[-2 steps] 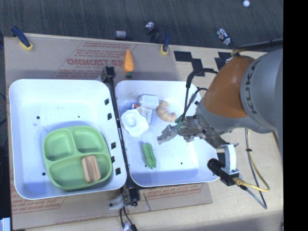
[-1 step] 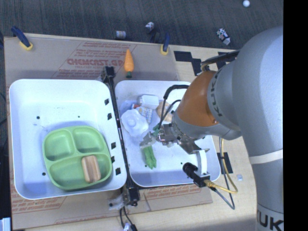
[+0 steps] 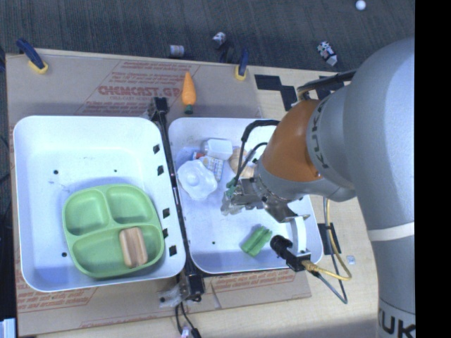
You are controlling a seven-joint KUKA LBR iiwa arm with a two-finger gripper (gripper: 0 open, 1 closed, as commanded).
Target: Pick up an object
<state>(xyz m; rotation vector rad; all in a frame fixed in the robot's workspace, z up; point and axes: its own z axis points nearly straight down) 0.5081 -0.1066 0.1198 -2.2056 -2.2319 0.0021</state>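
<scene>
My gripper hangs low over the middle of the right bin, below the grey arm and its orange band. Just left of it lies a crumpled clear plastic container. A white box with a small colourful item beside it sits at the back of the bin, partly hidden by the arm. A green block lies near the bin's front, a little below and right of the gripper. I see nothing held by the gripper.
The left bin holds a green divided plate with a tan hot-dog-like piece in its front compartment. An orange carrot toy lies on the cardboard behind the bins. Black clips join the bins along the divider.
</scene>
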